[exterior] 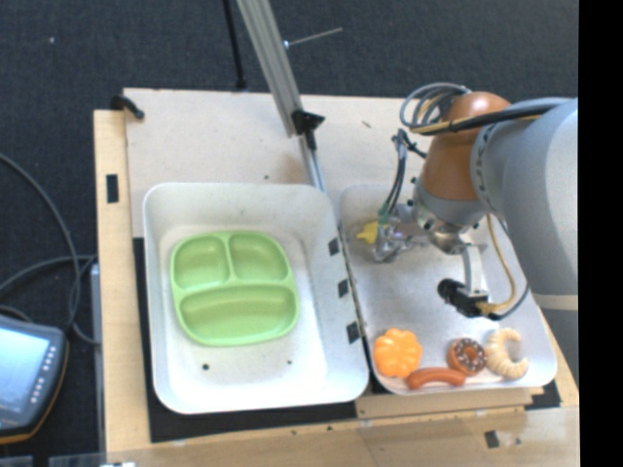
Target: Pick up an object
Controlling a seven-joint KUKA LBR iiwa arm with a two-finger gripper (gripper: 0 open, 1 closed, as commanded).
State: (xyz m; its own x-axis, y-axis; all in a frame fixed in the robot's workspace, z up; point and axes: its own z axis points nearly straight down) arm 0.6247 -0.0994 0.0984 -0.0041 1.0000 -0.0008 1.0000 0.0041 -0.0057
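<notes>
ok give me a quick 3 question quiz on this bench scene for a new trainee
1. True or false: the green divided plate lies in the same bin as the orange pumpkin.
2. Multiple choice: which item lies nearest the gripper? A) the chocolate donut B) the small yellow object C) the sausage
3. Fill in: the pale ring-shaped donut sits in the ____ bin's near right corner.

Key: 1. False, the plate is in the left bin and the pumpkin in the right bin. 2. B. 3. right.
</notes>
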